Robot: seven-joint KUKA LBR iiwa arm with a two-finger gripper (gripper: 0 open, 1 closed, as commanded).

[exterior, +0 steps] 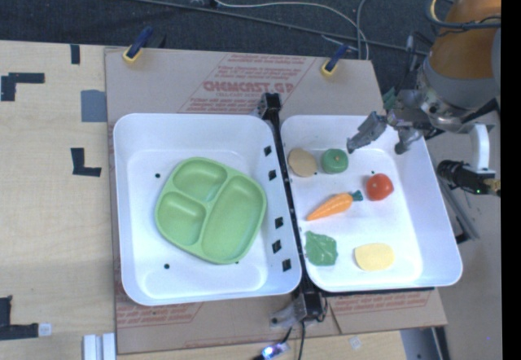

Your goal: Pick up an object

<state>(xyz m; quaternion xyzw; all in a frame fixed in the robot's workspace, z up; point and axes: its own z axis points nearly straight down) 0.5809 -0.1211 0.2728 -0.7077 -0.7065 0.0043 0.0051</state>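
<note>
1. The gripper hangs over the far right corner of the right bin, its 2 fingers spread wide and nothing between them. That is an open, empty tool, so no pick is made yet.
2. Below it lie 6 candidates, all in the right bin and all loose from one another, which leaves finger room around each.
3. Nearest is the green round piece, just beside the left fingertip, with the tan round piece touching or almost touching it on its left. That pairing could crowd a finger coming down between them.
4. The tomato sits just below the gripper's right finger and stands apart from its neighbours, so it looks to me like the cleaner target.
5. The carrot lies slantwise mid-bin, its leafy end close to the tomato; a grasp across its narrow body would suit it, not along it.
6. At the near side rest the green leafy piece and the flat yellow piece; the yellow one lies low and may slip out of a pinch.
7. The left bin carries a green tray with 3 compartments, well apart from the gripper, and too wide and flat for an easy grip.
8. My read: the approach is lined up, the descent is yet to come.
</note>
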